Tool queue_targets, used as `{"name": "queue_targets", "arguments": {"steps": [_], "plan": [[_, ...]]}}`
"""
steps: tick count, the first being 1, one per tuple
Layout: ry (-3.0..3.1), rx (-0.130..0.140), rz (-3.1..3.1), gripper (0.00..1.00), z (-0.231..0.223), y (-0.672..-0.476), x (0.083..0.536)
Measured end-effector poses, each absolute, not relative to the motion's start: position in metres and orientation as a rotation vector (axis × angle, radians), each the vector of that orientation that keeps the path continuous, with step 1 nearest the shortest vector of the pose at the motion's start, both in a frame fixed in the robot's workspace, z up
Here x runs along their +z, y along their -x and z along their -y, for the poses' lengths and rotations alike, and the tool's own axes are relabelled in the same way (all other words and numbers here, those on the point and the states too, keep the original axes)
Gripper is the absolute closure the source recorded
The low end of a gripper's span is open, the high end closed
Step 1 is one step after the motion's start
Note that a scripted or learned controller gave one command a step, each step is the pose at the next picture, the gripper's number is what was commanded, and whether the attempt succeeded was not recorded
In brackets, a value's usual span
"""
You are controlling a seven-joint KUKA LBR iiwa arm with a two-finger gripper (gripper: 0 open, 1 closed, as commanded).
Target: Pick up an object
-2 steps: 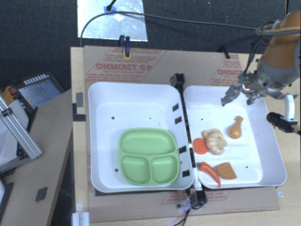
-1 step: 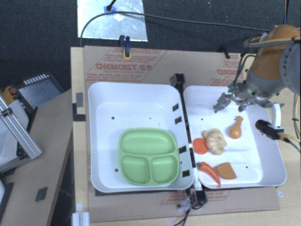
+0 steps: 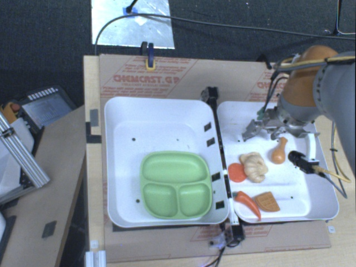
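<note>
- Beige knobbly lump [image 3: 255, 166], judged the likeliest pick, is seen lying near the middle of the right bin [image 3: 328, 204], with a red-orange disc [image 3: 236, 173] touching its left side in the camera view.
- The gripper [image 3: 251, 131] is pictured low over the far half of the same bin, carried by the grey arm [image 3: 334, 88] from the view's right. Nothing is seen held in it, and whether it is released or clenched cannot be told from this angle.
- The lump is placed toward the view's bottom from the gripper, near it but apart, and almost straight below it in the picture. A short travel toward the bench's near edge, followed by a descent, is judged to be what the pick calls for.
- The lump's long axis is seen running at a slant, from upper left to lower right in the view, so a grasp across its narrower width is judged the safer one.
- A tan drumstick-shaped piece [image 3: 279, 151] is shown just to the right of the lump, close under the wrist, its thin end pointed up the view. It is judged a second candidate, though crowded by the robot's own hardware.
- A red pepper [image 3: 248, 203] and a brown wedge [image 3: 268, 202] are seen farther off, by the bin's near wall.
- A green divided plate [image 3: 175, 185] is shown in the left bin [image 3: 119, 149], well apart from the gripper.
</note>
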State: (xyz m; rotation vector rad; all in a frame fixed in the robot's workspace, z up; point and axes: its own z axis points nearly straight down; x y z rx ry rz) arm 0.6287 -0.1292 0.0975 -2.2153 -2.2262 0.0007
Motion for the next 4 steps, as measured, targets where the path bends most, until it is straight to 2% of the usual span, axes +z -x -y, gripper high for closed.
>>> {"name": "queue_targets", "arguments": {"steps": [1,2,4], "plan": [[2.218,-0.004,2.23,1.0,0.13,-0.63,0.112],[2.221,-0.007,2.231,1.0,0.13,-0.634,0.177],[2.22,-0.006,2.231,1.0,0.132,-0.637,0.267]]}}
